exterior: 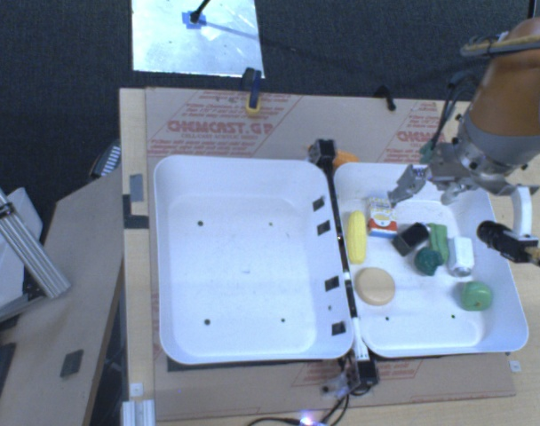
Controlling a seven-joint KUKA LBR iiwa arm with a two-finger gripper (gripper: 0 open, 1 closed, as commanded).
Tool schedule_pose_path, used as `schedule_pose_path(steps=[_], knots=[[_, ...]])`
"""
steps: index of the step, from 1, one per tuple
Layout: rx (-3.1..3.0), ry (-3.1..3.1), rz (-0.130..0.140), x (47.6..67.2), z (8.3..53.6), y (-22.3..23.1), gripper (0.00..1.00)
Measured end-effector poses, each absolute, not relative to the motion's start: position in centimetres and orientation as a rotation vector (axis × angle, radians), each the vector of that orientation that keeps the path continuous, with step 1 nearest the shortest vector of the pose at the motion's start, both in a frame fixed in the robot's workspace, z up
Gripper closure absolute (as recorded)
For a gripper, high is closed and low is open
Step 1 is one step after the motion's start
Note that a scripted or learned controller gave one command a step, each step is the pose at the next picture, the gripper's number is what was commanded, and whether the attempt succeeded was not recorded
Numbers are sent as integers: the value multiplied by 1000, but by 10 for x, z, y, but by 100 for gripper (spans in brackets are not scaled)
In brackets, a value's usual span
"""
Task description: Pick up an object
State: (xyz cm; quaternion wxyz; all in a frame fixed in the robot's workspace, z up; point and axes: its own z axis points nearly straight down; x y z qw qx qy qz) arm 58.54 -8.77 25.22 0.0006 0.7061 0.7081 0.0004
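The right bin (496,331) holds several small objects. Among them are a yellow banana-shaped piece (355,237), a tan round disc (375,286), a small yellow and red box (381,216), a black block (410,238), a green stick (440,241), a dark teal ball (427,262), a white cylinder (463,256) and a green lump (474,295). My gripper (428,190) hangs over the back of this bin, above the box and the black block. It is open, its two fingers spread, with nothing between them.
The left bin (177,327) sits beside the right one, with black clips along the shared rim. An orange object (345,159) lies just behind the bins' back edge. A black and white fitting (510,236) overhangs the right bin's right rim.
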Motion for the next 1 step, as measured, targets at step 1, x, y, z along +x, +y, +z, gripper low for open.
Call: schedule_pose_path(steps=[1], knots=[[2221, 2224, -6, 612, 89, -100, 0]])
